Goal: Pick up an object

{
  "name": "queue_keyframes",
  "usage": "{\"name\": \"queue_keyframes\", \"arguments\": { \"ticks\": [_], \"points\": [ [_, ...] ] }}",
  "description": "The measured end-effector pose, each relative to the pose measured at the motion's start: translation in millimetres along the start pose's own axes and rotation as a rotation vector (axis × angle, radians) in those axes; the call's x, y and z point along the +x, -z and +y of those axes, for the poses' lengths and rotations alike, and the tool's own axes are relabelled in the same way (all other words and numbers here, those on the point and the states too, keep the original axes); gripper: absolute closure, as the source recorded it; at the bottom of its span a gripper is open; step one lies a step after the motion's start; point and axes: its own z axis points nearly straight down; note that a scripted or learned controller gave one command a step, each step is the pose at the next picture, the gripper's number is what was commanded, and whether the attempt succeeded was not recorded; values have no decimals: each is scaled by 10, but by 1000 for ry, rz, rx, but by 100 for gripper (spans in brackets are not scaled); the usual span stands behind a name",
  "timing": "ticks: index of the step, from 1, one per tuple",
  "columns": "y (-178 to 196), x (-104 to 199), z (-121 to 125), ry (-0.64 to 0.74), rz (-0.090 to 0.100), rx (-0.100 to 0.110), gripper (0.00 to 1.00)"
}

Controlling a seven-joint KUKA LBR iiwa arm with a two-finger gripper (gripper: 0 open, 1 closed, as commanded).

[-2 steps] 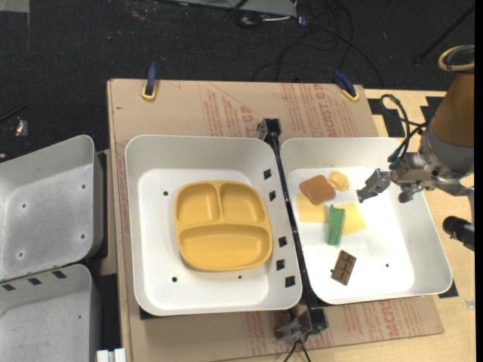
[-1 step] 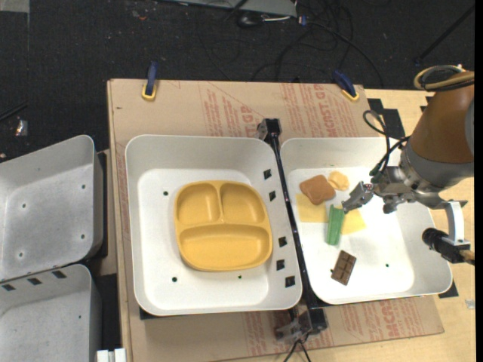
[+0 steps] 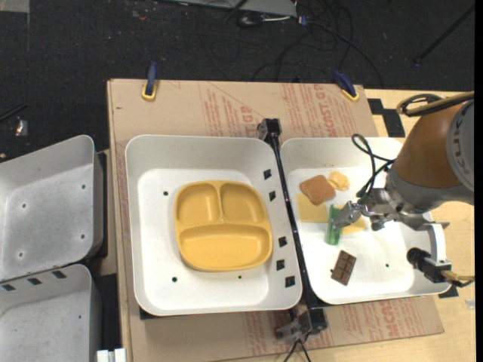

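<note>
Two white bins sit side by side on a cardboard sheet [image 3: 226, 104].

Left bin [image 3: 143, 202]: contains one yellow plate [image 3: 223, 225]. The plate has three compartments, two small ones at the far side and one wide one at the near side. Nothing lies in the compartments.

Right bin [image 3: 377, 281]: contains five loose items.
- One brown slab [image 3: 318, 189], lying flat toward the far left of the bin.
- One small yellow piece [image 3: 339, 180], just beside the slab on its right.
- One pale yellow flat sheet [image 3: 310, 210], partly under the slab.
- One green piece [image 3: 333, 226], narrow and upright or tilted, just beside the sheet's right edge.
- One dark brown bar [image 3: 344, 267], scored into squares, lying flat near the front of the bin, apart from the other items.

Arm: one arm [image 3: 434, 157] enters from the right and reaches over the right bin. The gripper [image 3: 349, 216] is at the green piece, touching or just above it. Finger state cannot be determined; the fingers are too small and cluttered to resolve, so no grasp can be confirmed.

Outside the bins: two clamps, one blue and yellow clamp [image 3: 150, 81] and a second clamp [image 3: 345, 85], hold the far edge of the cardboard. A grey tray [image 3: 45, 194] lies to the left of the bench.
</note>
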Motion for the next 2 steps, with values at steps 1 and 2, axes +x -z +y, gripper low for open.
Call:
{"name": "queue_keyframes", "arguments": {
  "ticks": [1,2],
  "points": [
    [-228,6,11,0,0,-7,0],
    [-102,12,28,0,0,-12,100]
  ]
}}
